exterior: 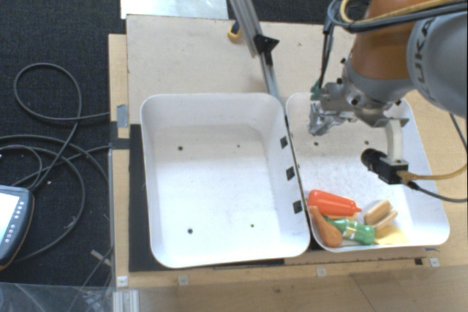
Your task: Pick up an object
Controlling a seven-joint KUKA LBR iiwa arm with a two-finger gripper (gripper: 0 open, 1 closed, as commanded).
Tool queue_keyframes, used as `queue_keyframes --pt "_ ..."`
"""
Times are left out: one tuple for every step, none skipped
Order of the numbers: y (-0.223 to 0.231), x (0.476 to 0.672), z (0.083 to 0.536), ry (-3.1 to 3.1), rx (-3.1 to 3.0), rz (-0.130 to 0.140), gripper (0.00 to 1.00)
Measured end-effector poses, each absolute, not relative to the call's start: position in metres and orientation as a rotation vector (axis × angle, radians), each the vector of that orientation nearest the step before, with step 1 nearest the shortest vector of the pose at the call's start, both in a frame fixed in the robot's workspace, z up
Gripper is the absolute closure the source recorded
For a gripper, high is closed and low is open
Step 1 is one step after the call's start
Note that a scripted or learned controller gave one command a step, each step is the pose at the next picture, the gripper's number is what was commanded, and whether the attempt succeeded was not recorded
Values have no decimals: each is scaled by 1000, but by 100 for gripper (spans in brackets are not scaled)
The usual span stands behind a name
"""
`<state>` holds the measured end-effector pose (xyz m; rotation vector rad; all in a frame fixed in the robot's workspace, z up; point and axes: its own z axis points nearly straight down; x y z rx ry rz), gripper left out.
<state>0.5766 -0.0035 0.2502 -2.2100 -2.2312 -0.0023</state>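
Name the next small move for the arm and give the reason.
Probably shift the end effector toward the near corner of the right bin. It hangs over that bin's far part, while the orange carrot, green toy and bread roll lie clustered at the near end.

The left bin (219, 179) lies open throughout. In the right bin (431, 219), toys (351, 219) crowd the near end; the arm (409, 40) overhangs its far end, with bare floor between.
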Motion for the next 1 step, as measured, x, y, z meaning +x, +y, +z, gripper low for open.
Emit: queue_keyframes --pt "47 555 242 -2231 -2208 -1 100"
